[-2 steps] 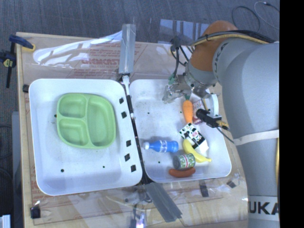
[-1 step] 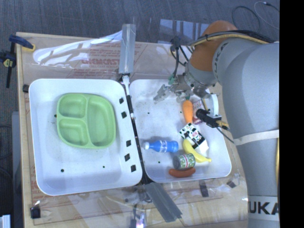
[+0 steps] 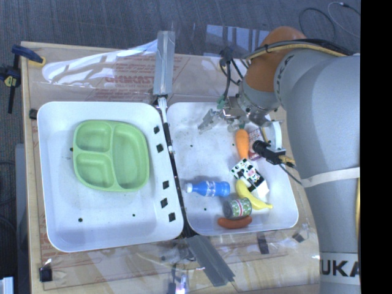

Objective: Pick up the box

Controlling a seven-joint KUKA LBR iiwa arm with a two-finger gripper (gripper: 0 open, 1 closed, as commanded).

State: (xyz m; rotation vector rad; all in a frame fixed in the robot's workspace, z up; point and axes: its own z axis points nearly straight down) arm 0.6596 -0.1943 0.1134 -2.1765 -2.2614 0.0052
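Gripper (image 3: 211, 118) above diagonally lying box (image 3: 250, 176)

Probably a robotics lab: clamped bench (image 3: 92, 72) (taped plastic), loose cables (image 3: 343, 11).

One fixed camera watches me from above, slanted down at both bins (image 3: 104, 231) (my arm (image 3: 318, 121) enters right).

Robot arm (image 3: 318, 121): large rounded links in smooth light grey, with an orange band (image 3: 269, 63) above the wrist. A pale seam line crosses the lower link. Dark letters "UKA" are visible near the base. Black cables run over the orange band and along the wrist to the metallic gripper (image 3: 214, 118), which carries thin wiring.
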